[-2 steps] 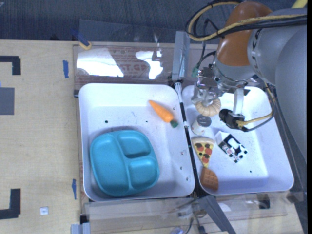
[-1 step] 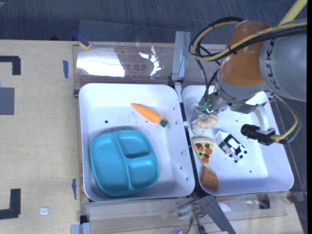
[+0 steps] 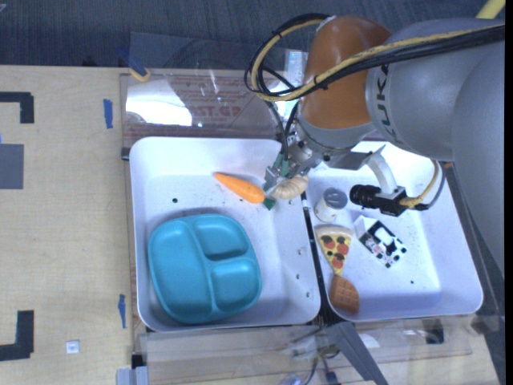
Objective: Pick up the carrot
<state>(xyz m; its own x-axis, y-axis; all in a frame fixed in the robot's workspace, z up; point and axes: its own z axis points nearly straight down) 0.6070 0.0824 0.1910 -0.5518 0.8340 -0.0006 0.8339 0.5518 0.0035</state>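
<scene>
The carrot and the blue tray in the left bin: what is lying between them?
Nothing: the camera view shows bare white bin floor between the carrot and the blue tray, with a few dark specks.

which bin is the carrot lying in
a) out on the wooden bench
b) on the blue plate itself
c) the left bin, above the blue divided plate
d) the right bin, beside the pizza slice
c: the carrot lies on the white floor of the left bin, above the blue divided plate, with the gripper at its right end.

Carrot [image 3: 239, 186] in left bin [image 3: 152, 163], behind divided tray [image 3: 204, 267]; tool [image 3: 282, 184] at carrot's right end.
</scene>
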